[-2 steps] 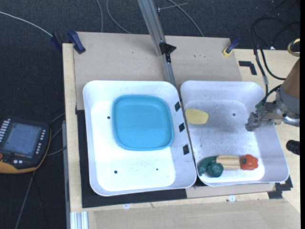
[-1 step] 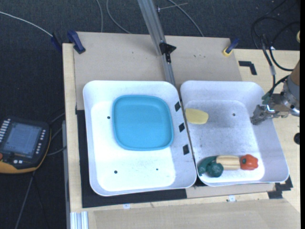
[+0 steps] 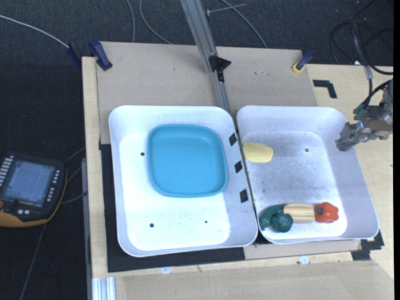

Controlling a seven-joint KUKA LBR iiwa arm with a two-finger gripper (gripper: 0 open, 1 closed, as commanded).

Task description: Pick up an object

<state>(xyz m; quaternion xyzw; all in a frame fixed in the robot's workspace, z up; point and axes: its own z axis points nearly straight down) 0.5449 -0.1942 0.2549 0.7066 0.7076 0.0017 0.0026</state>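
Wooden bench (image 3: 162,74) on dark carpet, cables looping behind; two white bins side by side. Left bin (image 3: 125,186) holds a blue plate (image 3: 187,160), flat, roughly centred. Right bin (image 3: 350,186) holds a yellow piece (image 3: 257,152) near its left wall toward the back, and along its front edge a row of three: green lump (image 3: 276,220), tan stick (image 3: 299,213), red piece (image 3: 326,212), the three touching or nearly so. Handheld screen unit (image 3: 28,189) lies off the bench to the left.

Progress: nothing lifted as far as I can judge. All items rest on the bin floors. Whole pick remains: choose, descend, close, raise.

Arm pose: gripper (image 3: 347,140) sits at the right bin's back right rim, coming in from the right edge, low and angled toward the bin. Well apart from the front row and from the yellow piece. Nothing seen in its grasp. Claw too small and blurred here; cannot tell whether apart or together.
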